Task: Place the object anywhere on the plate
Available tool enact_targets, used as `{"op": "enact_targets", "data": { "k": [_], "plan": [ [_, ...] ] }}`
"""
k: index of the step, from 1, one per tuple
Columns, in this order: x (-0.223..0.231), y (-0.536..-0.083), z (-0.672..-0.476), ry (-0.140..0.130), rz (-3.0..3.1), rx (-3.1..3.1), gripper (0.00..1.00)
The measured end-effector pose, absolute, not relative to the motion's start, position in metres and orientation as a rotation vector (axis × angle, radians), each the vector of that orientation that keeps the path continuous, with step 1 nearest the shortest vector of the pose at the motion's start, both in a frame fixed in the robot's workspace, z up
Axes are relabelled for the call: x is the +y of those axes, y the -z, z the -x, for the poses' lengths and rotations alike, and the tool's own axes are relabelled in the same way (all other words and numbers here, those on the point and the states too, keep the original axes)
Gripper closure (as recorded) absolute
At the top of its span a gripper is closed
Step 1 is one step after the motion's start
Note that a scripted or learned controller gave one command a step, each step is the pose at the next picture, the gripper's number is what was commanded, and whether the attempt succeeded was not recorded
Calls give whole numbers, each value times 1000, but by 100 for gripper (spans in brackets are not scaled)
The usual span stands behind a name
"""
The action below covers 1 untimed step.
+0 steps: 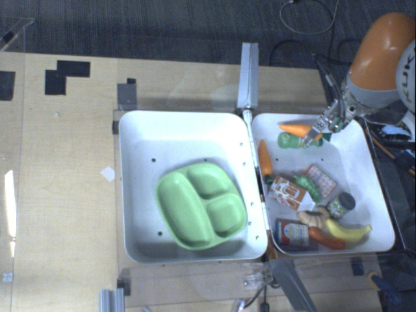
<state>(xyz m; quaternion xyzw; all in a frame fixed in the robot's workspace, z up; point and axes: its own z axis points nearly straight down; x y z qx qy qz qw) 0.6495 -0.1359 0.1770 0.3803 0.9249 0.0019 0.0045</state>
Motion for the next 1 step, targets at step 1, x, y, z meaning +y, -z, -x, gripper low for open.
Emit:
{"op": "enact_targets", "data": {
  "k": [1],
  "plan": [
    [-43,-187,-652,12,-1409,2804,100]
  ]
}}
